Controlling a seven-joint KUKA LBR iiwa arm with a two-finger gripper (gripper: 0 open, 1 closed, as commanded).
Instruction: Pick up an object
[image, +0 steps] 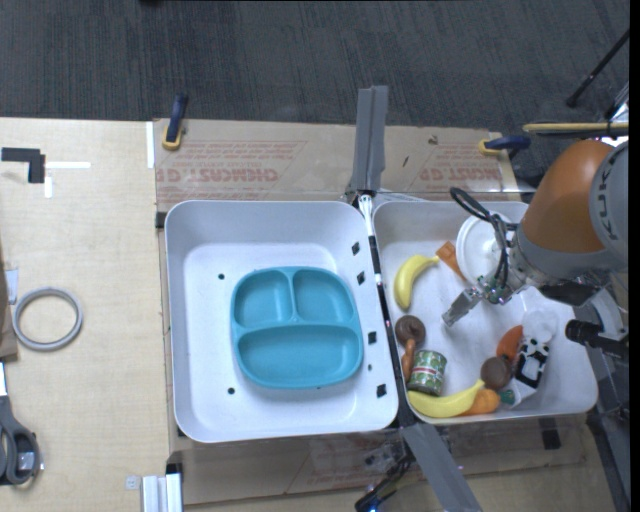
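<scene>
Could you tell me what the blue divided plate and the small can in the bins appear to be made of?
The divided plate looks like moulded plastic: uniform light blue, smooth, slightly glossy, with rounded compartment ridges. The can seems to be metal with a green printed paper label; its rim looks silvery, though it is too small to be sure.

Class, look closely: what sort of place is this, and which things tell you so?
Probably a robotics lab bench: two white bins on a wooden worktop, a robot arm reaching over toy food such as a banana, and a blue divided plate.
</scene>
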